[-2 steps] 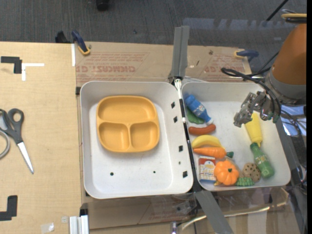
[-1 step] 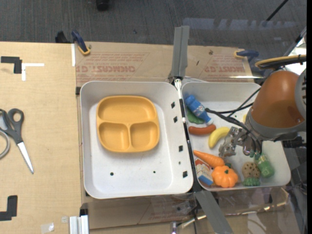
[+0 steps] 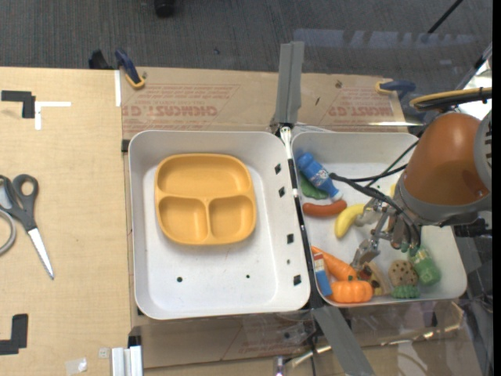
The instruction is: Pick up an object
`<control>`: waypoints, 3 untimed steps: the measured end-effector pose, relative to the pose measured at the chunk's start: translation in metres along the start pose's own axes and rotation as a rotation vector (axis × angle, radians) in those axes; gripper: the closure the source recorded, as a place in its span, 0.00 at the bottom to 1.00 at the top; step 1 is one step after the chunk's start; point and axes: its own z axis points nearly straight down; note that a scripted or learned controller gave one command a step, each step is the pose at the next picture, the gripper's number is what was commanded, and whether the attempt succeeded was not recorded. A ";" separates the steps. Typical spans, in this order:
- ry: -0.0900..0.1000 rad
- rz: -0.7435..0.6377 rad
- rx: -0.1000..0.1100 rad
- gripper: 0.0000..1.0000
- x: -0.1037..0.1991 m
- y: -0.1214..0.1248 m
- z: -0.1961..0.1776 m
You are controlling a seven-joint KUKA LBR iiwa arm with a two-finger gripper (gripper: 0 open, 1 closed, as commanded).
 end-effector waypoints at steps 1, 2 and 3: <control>-0.001 0.099 0.000 0.00 -0.073 0.056 0.000; 0.003 0.125 0.001 0.00 -0.034 0.045 0.002; 0.004 0.262 0.003 0.00 -0.110 0.061 0.001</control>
